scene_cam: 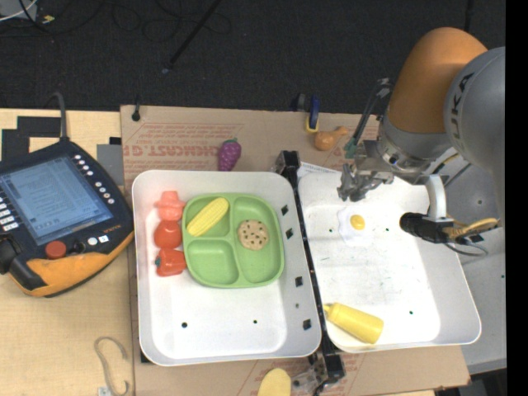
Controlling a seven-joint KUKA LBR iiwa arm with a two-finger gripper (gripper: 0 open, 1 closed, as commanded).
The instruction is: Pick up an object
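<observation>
Cardboard sheet (190, 143) behind the bins: red print, upside down from this cam, big line reads approx "DEMOCRAT.C…", partly cut off by a purple toy; smaller red lines above it too faint to read. Arm (487, 97): dark letters on the grey shell at right, look like "KU…", rest out of frame. Pendant (49, 200) at left: screen has rows of txt, too small & blurred to read; buttons unlabelled as far as can be told.
</observation>
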